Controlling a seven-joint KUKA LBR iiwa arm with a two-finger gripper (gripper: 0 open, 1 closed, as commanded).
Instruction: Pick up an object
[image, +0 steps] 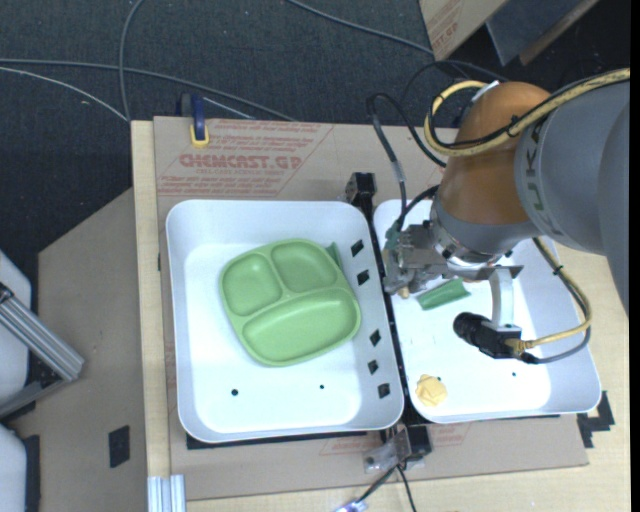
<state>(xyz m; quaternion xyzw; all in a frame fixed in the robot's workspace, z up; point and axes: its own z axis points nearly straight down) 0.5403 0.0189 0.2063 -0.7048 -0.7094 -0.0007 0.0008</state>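
One green block (442, 294) lies slantwise just below-right of the hand (407, 268), whose grip state cannot be told

— What colours sit in the white bins (200, 330)?
— A pale green divided plate (290, 300) in the left one; a darker green block (443, 294) and a small yellow piece (431, 391) (creamy, really) in the right.
— And the arm (570, 170)?
— Grey, with an orange band (495, 150).

Bright even overhead light, soft shadows, sharp focus
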